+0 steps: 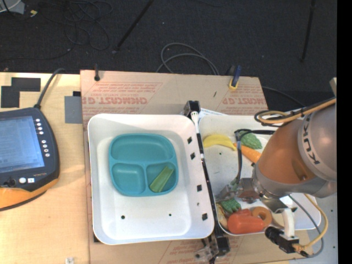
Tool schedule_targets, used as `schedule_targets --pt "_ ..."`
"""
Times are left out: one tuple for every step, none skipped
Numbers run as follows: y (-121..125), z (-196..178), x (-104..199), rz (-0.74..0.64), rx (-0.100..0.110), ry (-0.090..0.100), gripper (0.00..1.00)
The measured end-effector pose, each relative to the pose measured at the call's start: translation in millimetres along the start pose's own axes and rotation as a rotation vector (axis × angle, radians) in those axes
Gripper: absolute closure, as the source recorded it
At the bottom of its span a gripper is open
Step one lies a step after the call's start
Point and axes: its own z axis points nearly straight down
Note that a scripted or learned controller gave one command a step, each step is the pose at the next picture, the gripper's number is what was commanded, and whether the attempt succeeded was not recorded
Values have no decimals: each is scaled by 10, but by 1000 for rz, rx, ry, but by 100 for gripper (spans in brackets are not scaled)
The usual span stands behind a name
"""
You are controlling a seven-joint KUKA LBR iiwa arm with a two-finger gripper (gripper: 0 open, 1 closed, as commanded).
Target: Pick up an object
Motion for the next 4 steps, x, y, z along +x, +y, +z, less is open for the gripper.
schedule_targets --pt "993 -635 -891 -7 -4 -6 0" --pt "-29 -932 -176 -9 17 8 0" --pt "0 -2 21 0 -1 -5 0" --pt "-11 -107 36 0 7 2 100"
